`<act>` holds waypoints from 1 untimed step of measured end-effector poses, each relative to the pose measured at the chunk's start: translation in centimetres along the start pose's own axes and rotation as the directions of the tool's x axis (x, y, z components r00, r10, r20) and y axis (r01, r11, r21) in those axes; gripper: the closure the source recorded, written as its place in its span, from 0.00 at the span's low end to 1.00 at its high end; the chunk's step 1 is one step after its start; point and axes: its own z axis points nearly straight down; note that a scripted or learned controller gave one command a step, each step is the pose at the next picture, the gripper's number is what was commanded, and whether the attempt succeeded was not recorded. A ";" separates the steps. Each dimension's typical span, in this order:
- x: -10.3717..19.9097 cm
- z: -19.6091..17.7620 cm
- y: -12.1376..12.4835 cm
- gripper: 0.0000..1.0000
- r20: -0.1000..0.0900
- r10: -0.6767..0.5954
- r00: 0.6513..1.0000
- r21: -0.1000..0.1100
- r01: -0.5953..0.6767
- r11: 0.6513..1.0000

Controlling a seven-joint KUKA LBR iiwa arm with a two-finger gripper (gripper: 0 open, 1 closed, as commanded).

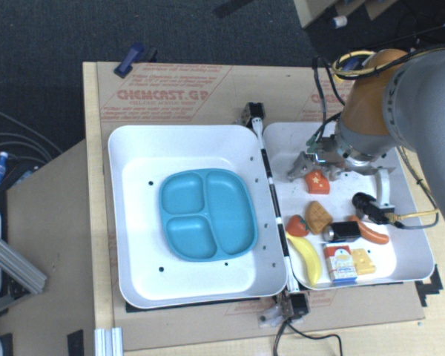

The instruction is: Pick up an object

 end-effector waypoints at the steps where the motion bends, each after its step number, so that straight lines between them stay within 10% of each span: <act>1: 0.0 -1.0 0.0 1.00 0.001 -0.001 1.000 -0.001 0.001 1.000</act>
